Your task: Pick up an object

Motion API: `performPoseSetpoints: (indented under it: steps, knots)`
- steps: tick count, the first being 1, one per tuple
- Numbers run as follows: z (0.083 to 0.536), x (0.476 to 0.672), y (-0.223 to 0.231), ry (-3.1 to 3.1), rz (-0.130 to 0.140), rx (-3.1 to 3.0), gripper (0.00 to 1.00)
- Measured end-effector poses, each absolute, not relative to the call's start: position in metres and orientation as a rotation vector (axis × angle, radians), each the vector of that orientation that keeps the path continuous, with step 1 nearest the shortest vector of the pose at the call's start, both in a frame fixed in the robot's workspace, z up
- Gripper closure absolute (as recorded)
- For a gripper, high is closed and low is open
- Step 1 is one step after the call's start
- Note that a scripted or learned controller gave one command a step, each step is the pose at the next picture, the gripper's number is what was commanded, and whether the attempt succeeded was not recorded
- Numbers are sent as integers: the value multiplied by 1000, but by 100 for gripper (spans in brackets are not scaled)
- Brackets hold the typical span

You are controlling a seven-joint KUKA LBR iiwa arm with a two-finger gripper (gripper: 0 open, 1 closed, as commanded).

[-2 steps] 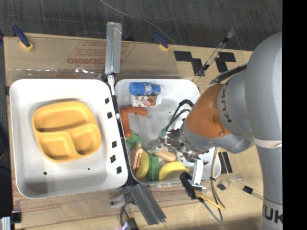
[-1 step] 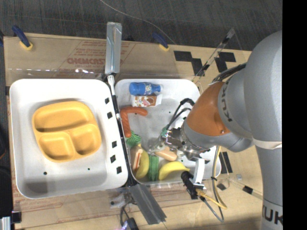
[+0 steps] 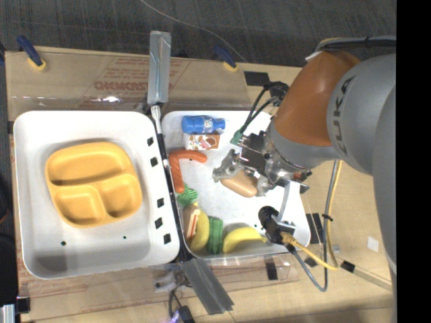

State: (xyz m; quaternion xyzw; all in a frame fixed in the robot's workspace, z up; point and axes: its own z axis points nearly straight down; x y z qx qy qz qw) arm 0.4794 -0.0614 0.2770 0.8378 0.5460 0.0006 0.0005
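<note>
My gripper [image 3: 245, 177] hangs over the middle of the right bin [image 3: 236, 118], under the grey arm with the orange band. A tan, bun-like object [image 3: 242, 186] sits between its two grey fingers [image 3: 224, 171], and the gripper is shut on it. Below, near the bin's front wall, lie a yellow banana [image 3: 241, 238], a green ridged piece [image 3: 215, 234] and a yellow-and-red piece [image 3: 194, 223]. An orange sausage-shaped toy [image 3: 179, 164] and a small green item [image 3: 188, 196] lie along the left wall. A blue bottle [image 3: 203, 124] and a small brown carton [image 3: 203, 141] rest at the back.
The left bin [image 3: 27, 147] holds a yellow divided tray [image 3: 94, 182]. A metal bar [image 3: 158, 66] rises from the divider between the bins. Cables [image 3: 316, 261] trail off the arm at the right bin's front right corner.
</note>
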Motion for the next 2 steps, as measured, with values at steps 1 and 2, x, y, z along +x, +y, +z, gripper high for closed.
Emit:
performPoseSetpoints:
  steps: [1,2]
  knots:
    - [308,545,-96,1855,-4,2534,100]
    - [246,508,-171,1829,-14,2561,100]
